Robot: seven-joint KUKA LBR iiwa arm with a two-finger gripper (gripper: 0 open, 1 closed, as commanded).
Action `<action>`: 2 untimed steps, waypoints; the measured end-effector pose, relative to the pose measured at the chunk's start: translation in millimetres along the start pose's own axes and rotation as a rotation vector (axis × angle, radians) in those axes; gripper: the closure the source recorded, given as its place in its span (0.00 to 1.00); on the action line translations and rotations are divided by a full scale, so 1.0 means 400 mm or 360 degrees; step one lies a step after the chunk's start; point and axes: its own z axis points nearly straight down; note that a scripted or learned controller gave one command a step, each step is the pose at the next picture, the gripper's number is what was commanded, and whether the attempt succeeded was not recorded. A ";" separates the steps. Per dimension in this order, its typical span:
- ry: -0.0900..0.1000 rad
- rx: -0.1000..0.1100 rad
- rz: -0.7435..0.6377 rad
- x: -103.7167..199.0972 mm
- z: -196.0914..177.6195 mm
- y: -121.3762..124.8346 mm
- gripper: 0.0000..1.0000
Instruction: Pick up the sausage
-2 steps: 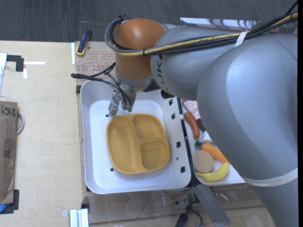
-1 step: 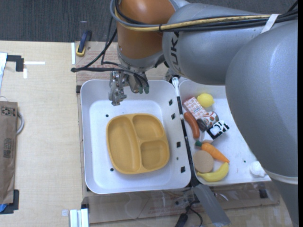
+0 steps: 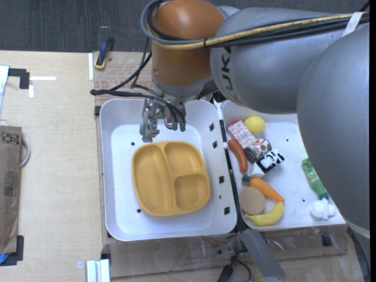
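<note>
Gripper point(image 3: 157, 124) is hanging over the left bin point(image 3: 111, 175), just above the far rim of the yellow divided plate point(image 3: 170, 178). Its metal fingers point(image 3: 149, 128) are pointing down with a narrow gap between them and nothing is sitting in that gap. No contact with the plate is discernible from this angle.

The orange band point(image 3: 185, 37) and grey arm point(image 3: 294, 51) are rising above the gripper and stretching off to the right of the plate, covering the far part of the right bin point(image 3: 294, 131). Black cables are looping down beside the wrist.

The plate is lying flat in the left bin, its three compartments holding nothing.

The sausage point(image 3: 238, 155) is lying in the right bin, to the right of the plate, just past the shared wall between the bins. It is running lengthwise away from the camera and is well apart from the gripper.

Right of the plate, beyond the sausage, a pink packet point(image 3: 242, 132) and a lemon point(image 3: 254, 124) are sitting at the far side. A black-and-white item point(image 3: 269, 159) is lying just beside the sausage. Nearer the camera, a carrot point(image 3: 265, 188), a round tan item point(image 3: 253, 201) and a banana point(image 3: 267, 215) are grouped together. A green item point(image 3: 313, 178) and a white item point(image 3: 321, 210) are resting farthest right of the plate.
</note>
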 end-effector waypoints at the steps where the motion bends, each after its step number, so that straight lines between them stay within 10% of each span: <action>1: -0.0004 -0.0002 0.0062 0.010 0.235 0.022 1.00; 2: -0.0005 -0.0006 0.0182 -0.123 0.263 0.028 1.00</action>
